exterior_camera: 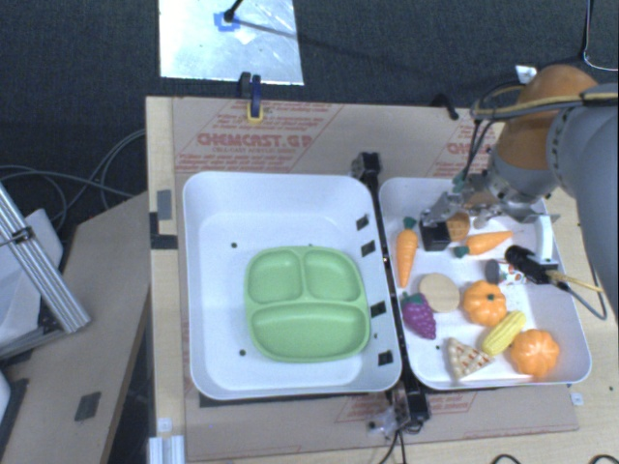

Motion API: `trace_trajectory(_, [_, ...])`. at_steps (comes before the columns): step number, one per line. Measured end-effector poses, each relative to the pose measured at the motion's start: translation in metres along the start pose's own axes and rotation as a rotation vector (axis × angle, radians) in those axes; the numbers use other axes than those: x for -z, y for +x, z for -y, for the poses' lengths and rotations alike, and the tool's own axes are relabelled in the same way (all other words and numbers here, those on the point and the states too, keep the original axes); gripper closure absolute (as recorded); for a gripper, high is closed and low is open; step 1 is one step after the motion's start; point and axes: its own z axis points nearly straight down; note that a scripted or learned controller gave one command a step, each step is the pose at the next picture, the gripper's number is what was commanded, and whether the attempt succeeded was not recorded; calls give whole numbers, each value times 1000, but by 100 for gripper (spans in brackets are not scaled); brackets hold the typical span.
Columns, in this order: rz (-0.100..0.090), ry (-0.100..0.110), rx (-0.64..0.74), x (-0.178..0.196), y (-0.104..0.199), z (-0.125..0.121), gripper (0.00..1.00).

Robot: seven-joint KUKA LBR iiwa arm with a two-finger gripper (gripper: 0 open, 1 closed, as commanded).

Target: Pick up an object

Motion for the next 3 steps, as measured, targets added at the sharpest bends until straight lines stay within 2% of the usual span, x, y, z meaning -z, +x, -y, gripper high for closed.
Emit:
trace_trajectory(1, [15,-16,-1,16,-6,-3,100])
trace_trajectory(2, [2,7,0,68,5,-5,100])
trace_trajectory(3, [3,7,-4,124,0,1,100])
